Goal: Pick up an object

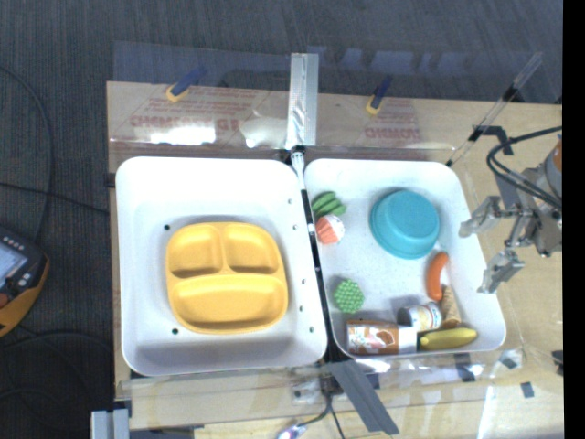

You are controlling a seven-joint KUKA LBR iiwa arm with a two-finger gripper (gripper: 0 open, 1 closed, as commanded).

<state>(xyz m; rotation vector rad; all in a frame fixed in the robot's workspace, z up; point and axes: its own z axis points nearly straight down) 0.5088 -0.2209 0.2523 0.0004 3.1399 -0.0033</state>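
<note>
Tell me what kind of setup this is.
Likely a lab bin-picking bench: two white bins side by side, toy food and a yellow divided tray inside, the gripper at the right bin's edge.

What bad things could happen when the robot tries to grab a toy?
1. The banana, bottle and small jar are crammed in the right bin's front corner, so the tool might bump one while reaching for another.
2. The tool sits outside the bin by its right wall and could knock that rim coming in.
3. The blue bowl is wide and round, so it might slip.
</note>
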